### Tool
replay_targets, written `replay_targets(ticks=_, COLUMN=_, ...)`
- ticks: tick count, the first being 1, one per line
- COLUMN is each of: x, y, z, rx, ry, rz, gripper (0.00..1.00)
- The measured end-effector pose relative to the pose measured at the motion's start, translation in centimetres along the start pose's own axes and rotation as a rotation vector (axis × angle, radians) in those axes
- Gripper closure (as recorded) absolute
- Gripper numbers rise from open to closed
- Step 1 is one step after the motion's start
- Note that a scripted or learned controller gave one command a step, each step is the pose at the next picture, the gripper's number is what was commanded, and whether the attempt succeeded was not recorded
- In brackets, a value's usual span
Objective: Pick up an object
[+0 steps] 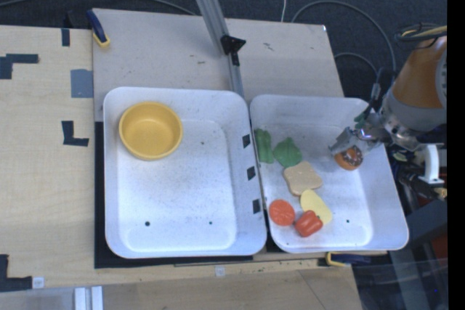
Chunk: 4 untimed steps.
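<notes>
My gripper (349, 151) reaches in from the right over the right side of the right bin (378, 229). A small round orange-brown object (349, 158) sits between its fingertips, and the gripper is shut on it. Left of it in the same bin lie two green pieces (280, 150), a tan slice (302, 176), a yellow piece (317, 205), a red round toy (282, 212) and a red-orange pepper (308, 223).
The left bin (182, 229) holds a yellow bowl (150, 130) at its back left corner. A grey metal pole (211, 3) rises behind the bins, between them. Cables run along the bench's back and right.
</notes>
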State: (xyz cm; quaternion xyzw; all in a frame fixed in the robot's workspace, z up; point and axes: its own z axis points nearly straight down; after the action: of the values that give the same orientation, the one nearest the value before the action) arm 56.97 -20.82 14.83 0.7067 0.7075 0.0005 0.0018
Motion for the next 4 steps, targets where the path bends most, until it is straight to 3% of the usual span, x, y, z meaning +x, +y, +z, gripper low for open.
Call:
replay_targets(ticks=2, x=0.9, y=0.8, z=-9.9, rx=-0.002, ry=0.0, rz=-0.002, gripper=1.0)
replay_targets(ticks=4, x=12.2, y=0.8, z=-7.8, rx=0.006, ry=0.003, rz=-0.006, gripper=1.0)
